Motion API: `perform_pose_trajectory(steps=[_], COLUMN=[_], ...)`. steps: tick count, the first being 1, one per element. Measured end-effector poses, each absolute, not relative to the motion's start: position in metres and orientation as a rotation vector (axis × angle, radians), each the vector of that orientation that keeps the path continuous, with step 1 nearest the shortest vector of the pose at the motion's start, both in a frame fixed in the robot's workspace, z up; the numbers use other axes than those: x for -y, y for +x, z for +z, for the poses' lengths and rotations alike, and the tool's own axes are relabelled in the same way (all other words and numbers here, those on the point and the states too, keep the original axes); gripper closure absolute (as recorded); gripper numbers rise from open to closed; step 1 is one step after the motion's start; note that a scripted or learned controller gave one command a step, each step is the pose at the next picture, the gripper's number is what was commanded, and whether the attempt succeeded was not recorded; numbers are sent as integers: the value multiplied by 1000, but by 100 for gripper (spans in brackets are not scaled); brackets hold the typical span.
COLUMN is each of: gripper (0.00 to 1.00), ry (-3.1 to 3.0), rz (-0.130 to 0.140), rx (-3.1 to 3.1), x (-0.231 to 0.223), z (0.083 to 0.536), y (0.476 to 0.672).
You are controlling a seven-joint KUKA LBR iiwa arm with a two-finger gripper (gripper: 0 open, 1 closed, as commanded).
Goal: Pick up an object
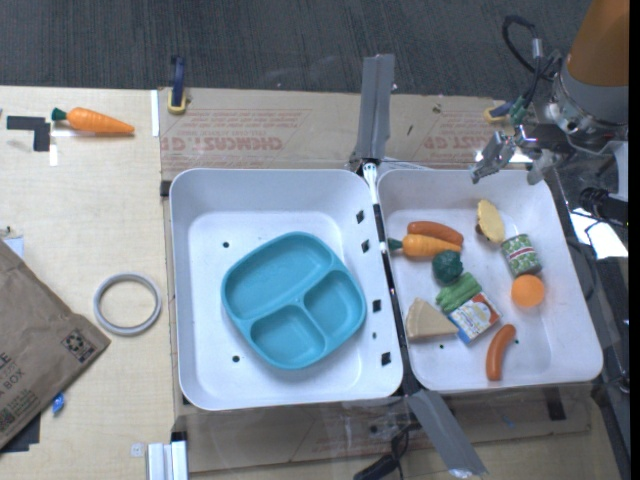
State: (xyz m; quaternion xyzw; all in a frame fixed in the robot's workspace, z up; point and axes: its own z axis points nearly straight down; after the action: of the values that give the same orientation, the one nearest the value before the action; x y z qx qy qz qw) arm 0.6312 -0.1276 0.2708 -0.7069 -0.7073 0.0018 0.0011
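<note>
The gripper (512,158) hangs over the far edge of the right bin (570,363), its 2 fingers apart with nothing between them.

No 1 item is named, so the pick is a judgement. Nearest below the jaws lies a pale, potato-like piece (489,221), then a small can (520,255) with a green and red label, then an orange ball (527,291). All look like toy food: probably light, hollow plastic, stiff and smooth, so likely to slide out of a pinch more than to break. The ball would probably roll off the fingertips. The can looks tipped or lying down; its straight sides should give flat contact if the jaws close across its width.

Further from the jaws, toward the bin's left side, 2 carrots (431,238) lie side by side, touching. Just past them sit a dark green lump (447,266), a green pod (458,292) and a small carton (473,318), packed close, with a tan wedge (428,321) beside them. That cluster leaves little room for fingers. A red sausage (499,352) lies alone, farthest from the jaws; a grip across its middle seems cleanest.

The left bin (195,358) holds a blue tray (345,318), well apart from the jaws.
</note>
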Motion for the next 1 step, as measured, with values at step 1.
perform_pose_trajectory(steps=[1], gripper=[0], ry=[-2211], rz=[6], rx=[2227], x=[206], z=[186], y=[578])
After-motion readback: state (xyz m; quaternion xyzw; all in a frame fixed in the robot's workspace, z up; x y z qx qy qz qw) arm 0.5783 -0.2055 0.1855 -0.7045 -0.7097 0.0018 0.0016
